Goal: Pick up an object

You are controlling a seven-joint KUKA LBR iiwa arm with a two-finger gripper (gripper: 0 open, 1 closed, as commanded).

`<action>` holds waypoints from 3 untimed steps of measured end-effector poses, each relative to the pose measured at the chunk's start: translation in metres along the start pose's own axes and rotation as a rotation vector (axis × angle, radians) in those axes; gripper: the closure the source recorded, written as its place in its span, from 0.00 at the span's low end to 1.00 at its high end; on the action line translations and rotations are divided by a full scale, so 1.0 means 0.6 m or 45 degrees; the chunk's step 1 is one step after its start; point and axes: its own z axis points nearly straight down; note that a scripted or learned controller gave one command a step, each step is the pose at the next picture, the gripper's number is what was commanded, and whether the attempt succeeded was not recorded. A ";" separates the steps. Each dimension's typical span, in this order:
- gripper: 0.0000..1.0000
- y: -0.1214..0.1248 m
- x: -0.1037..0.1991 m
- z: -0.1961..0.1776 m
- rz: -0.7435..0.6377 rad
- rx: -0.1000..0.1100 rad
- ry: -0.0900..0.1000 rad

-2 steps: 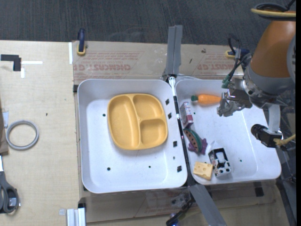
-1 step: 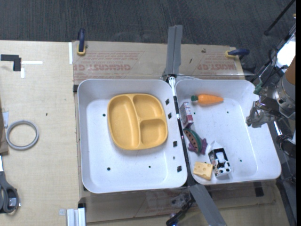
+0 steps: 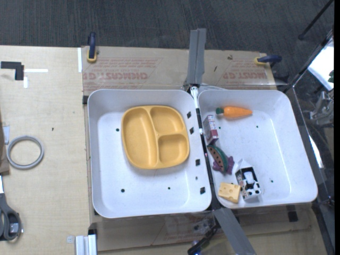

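The right bin (image 3: 281, 142) holds several small objects. An orange toy carrot (image 3: 235, 111) lies near its back. A small red and white packet (image 3: 210, 127) leans against the left wall. Below it lies a purple and green toy (image 3: 220, 159). At the front left sit a yellow cheese wedge (image 3: 229, 192) and a black and white toy (image 3: 248, 183). The left bin (image 3: 106, 185) holds a yellow divided plate (image 3: 155, 136) with three compartments.
A roll of grey tape (image 3: 24, 152) lies on the wooden bench at the left, with scissors (image 3: 8, 222) below it. A cardboard sheet (image 3: 159, 70) lies behind the bins, held by clamps (image 3: 92, 47). A grey post (image 3: 196, 54) stands between the bins at the back.
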 end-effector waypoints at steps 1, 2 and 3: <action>1.00 -0.006 0.057 -0.162 -0.314 0.000 0.000; 1.00 -0.003 0.058 -0.175 -0.317 0.004 -0.004; 1.00 -0.026 0.084 -0.015 -0.025 0.003 0.000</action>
